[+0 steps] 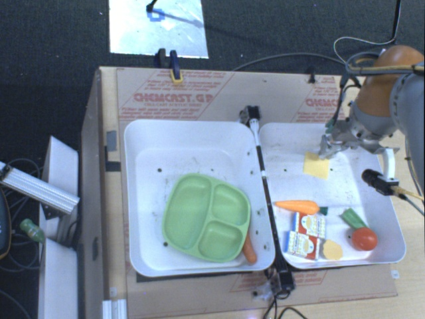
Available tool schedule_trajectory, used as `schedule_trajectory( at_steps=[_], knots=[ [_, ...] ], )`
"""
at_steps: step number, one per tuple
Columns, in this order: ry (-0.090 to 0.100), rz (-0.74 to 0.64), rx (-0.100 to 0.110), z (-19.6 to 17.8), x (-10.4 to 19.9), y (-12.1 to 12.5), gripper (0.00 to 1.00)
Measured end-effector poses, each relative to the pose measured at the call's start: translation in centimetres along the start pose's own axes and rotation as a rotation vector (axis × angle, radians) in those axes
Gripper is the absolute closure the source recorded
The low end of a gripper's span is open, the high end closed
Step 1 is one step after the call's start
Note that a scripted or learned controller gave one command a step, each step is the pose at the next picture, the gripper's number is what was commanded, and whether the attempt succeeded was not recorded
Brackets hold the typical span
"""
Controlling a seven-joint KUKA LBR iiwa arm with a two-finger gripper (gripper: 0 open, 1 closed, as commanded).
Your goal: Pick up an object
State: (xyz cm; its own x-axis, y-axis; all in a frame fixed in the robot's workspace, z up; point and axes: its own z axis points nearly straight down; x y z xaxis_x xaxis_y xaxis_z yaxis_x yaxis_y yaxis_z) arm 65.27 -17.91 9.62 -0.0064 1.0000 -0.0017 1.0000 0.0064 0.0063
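- The carrot (298, 206) lay nearer, beside the cartons (305, 235) and tomato (363, 238).
- The flat, pale yellow cheese slice (317, 165) sat far back in the right bin (290, 138).
- My gripper (327, 147) touched its far corner; I couldn't tell its grip.

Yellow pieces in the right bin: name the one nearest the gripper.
The square yellow block, lying right below the gripper in the bin's far half. The small round yellow piece sits at the near edge, beside the tomato.

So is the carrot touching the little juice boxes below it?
Cannot tell. From the camera view, the carrot lies right above the juice boxes, edges meeting, with no plain gap or contact.
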Motion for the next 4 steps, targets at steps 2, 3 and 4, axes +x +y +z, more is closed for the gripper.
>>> schedule_trajectory(
  at_steps=[2, 3, 4],
  knots=[
    [0.001, 0.005, 0.003, 1.1, -1.3, -0.2, 0.0],
    [-0.001, 0.002, 0.0, 0.0, -1.4, -0.1, 1.0],
    [-0.001, 0.002, 0.0, 0.0, -1.4, -0.1, 0.0]
  ],
)
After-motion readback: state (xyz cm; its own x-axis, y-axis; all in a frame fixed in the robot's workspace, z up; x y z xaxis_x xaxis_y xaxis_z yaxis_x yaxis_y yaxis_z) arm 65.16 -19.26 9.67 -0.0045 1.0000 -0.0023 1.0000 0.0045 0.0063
